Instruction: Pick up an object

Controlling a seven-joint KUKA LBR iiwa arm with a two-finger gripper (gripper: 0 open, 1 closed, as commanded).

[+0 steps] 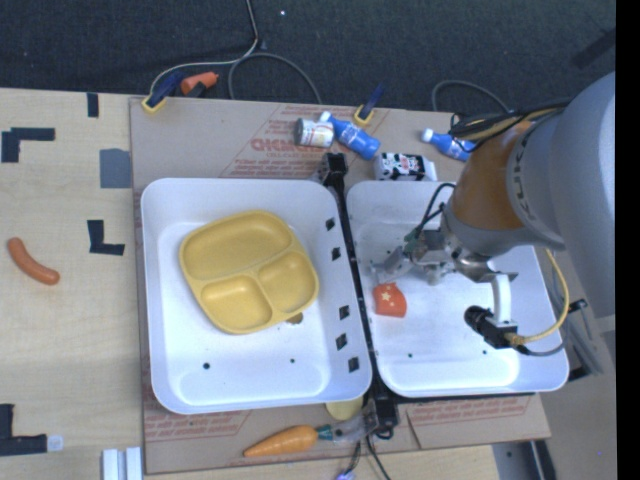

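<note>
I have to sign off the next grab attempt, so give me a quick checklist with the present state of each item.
1. Target in reach: the red piece lies in the right bin, near its left wall: ok.
2. Target unobstructed: nothing on or against it: ok.
3. Gripper over the target: it sits above and slightly behind the piece: not ok.
4. Fingers open for the grab: cannot tell.
5. Nothing already held: cannot tell.
6. Yellow tray out of the way, in the left bin: ok.
</note>
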